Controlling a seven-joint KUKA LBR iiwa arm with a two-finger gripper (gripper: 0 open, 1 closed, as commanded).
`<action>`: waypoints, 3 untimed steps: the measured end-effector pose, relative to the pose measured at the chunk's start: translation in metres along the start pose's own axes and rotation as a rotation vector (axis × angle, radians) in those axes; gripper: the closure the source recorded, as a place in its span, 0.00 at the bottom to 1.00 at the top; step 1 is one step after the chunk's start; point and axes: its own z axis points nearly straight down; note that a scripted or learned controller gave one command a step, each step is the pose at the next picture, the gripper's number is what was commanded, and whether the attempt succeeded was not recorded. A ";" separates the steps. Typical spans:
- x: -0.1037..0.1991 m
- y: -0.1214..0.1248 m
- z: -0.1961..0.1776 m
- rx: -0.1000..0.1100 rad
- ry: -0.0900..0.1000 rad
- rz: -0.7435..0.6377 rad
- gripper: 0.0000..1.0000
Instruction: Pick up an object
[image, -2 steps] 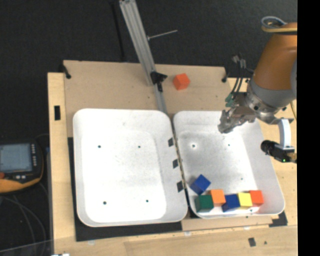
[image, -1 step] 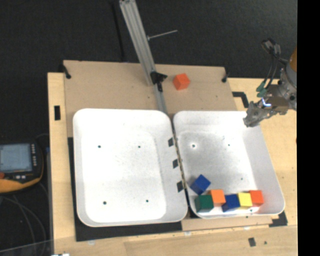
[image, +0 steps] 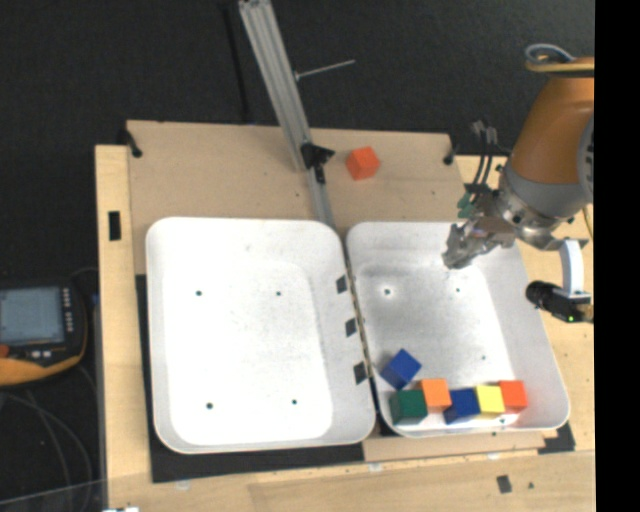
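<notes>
Where the wooden bench (image: 230, 175) fills most of the frame, two shallow white bins sit side by side on it: the left bin (image: 245, 330) in the middle of the picture, the right bin (image: 440, 310) just beside it toward the right. A slanted metal pole (image: 283, 90) runs down from the top centre to the gap between them. The grey arm with its orange band (image: 555, 120) comes in from the upper right, and its gripper (image: 462, 250) hangs over the upper right part of the right bin, nothing visibly between its tips; from here I cannot tell whether it is parted or closed.

The blocks lie along the lower edge of the right bin, well apart from the gripper. A blue cube (image: 401, 367) sits tilted slightly above the row. Below it, from left to right, run a green cube (image: 408, 405), an orange cube (image: 436, 394), a second blue cube (image: 462, 404), a yellow cube (image: 489, 399) and a red-orange cube (image: 513, 394), packed close together. One more orange cube (image: 362, 163) rests on the bare bench above the bins, near the pole. A small handheld screen unit (image: 35, 320) lies at the far left edge.
</notes>
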 end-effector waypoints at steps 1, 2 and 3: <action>0.000 0.000 -0.005 -0.006 0.000 0.000 0.00; -0.002 -0.066 0.091 0.005 0.003 -0.001 0.00; -0.001 -0.018 0.009 -0.017 -0.002 -0.007 0.00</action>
